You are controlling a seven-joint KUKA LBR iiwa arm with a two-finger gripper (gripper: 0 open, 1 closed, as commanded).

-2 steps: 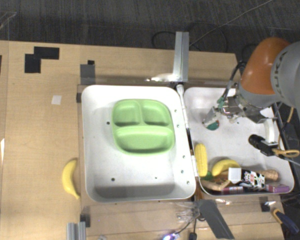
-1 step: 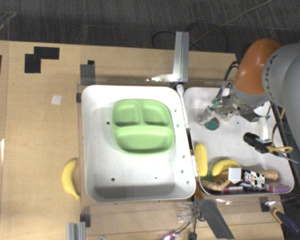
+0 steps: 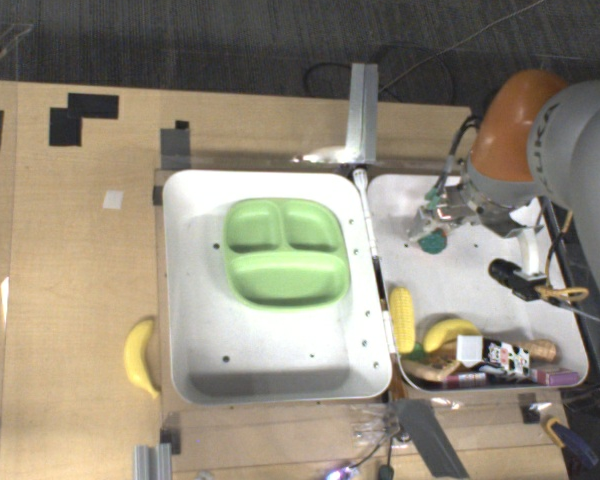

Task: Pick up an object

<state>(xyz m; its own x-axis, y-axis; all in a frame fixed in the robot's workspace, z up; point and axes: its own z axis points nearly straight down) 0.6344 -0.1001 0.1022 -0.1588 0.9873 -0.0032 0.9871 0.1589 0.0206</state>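
Over right bin (image 3: 580, 353), gripper (image 3: 432, 230), no legible labels

Dark grey carpet floor (image 3: 230, 18) is running along the top, with black cables (image 3: 450, 43) trailing over it. Light wooden desk (image 3: 70, 298) is sitting below, wearing some black tape patches (image 3: 80, 116).

Tray (image 3: 283, 252) in left bin (image 3: 185, 298) (banana (image 3: 139, 356) outside, left of it)

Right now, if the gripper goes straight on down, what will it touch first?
Probably the small teal object just below the gripper, near the far end of the right bin. Depth is unclear from this slanted view, so it could reach the floor beside it.
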